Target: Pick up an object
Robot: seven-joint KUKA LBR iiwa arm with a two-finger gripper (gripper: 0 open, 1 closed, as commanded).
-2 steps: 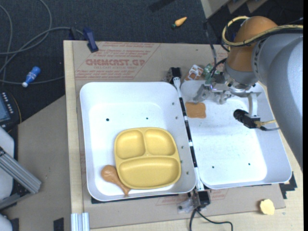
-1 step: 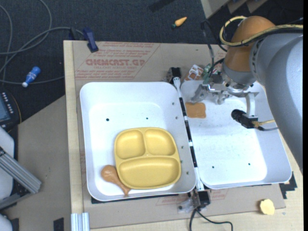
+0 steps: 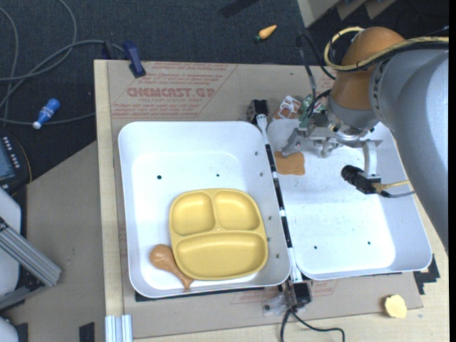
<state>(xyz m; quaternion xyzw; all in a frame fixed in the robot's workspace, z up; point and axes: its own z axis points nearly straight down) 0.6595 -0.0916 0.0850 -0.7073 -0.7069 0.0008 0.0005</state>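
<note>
Flat tan toast-like piece point(image 3: 290, 164) in right bin point(image 3: 342, 255), jaws point(image 3: 308, 142) just above, their state unclear

Sitting in the left bin point(image 3: 135, 191): a divided tray point(image 3: 217, 234), a drumstick toy point(image 3: 168, 259) touching its left. Lying in the right bin point(image 3: 356, 255), near the shared wall: a flat piece point(image 3: 290, 164).

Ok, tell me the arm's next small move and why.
Probably a short drop straight down onto the flat tan toast-like piece. The gripper hangs right above and beside it at the upper left of the right white bin, near the divider, and nothing shows between its fingers.
</note>
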